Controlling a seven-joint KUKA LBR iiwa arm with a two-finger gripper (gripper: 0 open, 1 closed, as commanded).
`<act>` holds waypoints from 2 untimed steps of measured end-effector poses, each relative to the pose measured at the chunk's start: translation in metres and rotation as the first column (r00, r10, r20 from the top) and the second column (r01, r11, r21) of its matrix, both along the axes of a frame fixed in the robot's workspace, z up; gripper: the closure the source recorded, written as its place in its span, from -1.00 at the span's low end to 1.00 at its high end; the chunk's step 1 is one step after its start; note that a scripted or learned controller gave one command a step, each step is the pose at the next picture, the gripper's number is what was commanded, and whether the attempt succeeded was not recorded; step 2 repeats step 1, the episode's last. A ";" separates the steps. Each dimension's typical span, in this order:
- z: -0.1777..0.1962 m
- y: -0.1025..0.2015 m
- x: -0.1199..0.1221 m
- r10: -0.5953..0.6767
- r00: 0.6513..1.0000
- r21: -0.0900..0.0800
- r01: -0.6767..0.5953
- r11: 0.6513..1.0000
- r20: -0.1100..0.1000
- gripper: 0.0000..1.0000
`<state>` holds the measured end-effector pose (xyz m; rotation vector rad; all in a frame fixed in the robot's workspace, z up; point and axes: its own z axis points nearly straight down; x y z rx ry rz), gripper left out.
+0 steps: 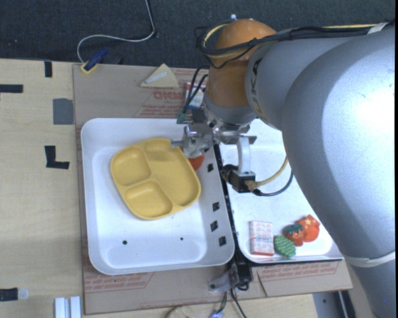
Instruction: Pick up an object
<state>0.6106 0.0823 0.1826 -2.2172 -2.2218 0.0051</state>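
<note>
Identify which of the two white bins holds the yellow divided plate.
The left bin, beside the wooden bench top, holds the yellow plate. The right bin holds a small packet and red-and-green toys instead.

Occlusions and cut-offs, overhead view

The arm (331,111) runs out of frame at the top and right edges and hides most of the right bin (298,257); the gripper (198,143) sits under the wrist, its fingers masked by the wrist housing, so their state cannot be read; a small red object (196,161) beside the yellow tray (152,177) shows only in part, identity unclear; print on the small packet (261,237) is too small to read.
</note>
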 end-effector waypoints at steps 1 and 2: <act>0.056 -0.031 -0.032 -0.001 1.000 -0.001 0.001 1.000 0.004 1.00; 0.056 -0.031 -0.032 -0.001 1.000 -0.001 0.001 1.000 0.004 1.00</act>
